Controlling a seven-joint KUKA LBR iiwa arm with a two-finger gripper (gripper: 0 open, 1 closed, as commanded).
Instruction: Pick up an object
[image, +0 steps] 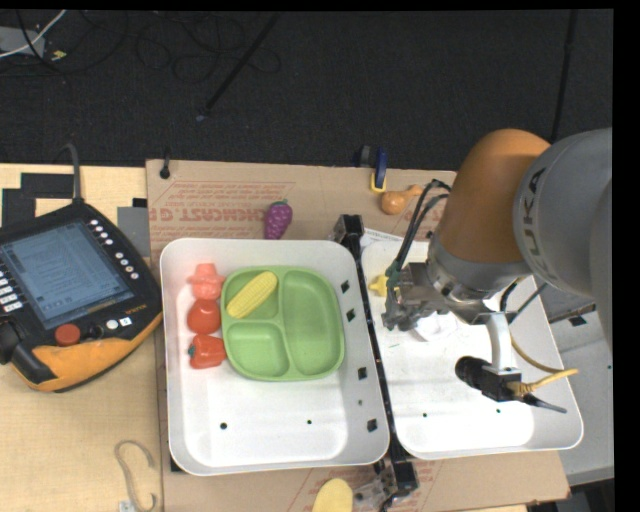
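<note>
Cardboard lies over the surface (60, 450) beneath two white bins, and we read the layout as a picking set-up. The left bin (260, 430) holds a green divided plate (300, 340) with a corn cob (250, 293) on it and red and pink toys (204, 318) beside it. Our tool (398, 305) sits low in the right bin (450, 420), near its left wall and just beside a small yellow piece (377, 286) (probably the object we want). Whether the tool is spread or pressed together we cannot tell, because the wrist hides it.
</note>
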